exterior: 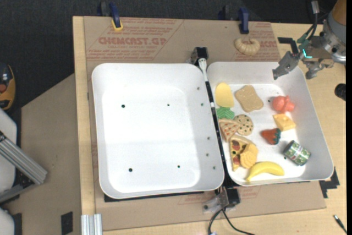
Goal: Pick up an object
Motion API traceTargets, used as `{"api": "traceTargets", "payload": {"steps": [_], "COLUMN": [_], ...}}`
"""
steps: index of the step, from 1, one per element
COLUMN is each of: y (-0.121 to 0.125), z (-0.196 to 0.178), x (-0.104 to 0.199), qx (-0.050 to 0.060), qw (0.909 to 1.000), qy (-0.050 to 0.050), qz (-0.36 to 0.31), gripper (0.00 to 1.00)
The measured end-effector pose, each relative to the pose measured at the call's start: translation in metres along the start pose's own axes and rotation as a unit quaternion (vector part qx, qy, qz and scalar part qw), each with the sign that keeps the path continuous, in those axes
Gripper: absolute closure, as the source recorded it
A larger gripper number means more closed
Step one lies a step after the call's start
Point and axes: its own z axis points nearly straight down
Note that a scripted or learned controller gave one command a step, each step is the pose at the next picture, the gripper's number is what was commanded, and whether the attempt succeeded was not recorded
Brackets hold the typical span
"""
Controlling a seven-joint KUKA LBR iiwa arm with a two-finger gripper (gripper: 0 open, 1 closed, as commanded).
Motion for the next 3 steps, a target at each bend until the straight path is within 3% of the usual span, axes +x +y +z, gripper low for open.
{"api": "traceTargets", "payload": {"steps": [1,2,3], "y": [0.021,0.010,0.030], "z": [0.084,0.140,0.191], "x": [0.010,0.025,0.062], "qx": [0.002,0.004,-0.001], "qw": [1.0000,1.0000,1.0000], "qy": [0.001,0.001,0.000], "qz": [-0.001,0.000,-0.001], "gripper": [0.00,0.00,0.00]}}
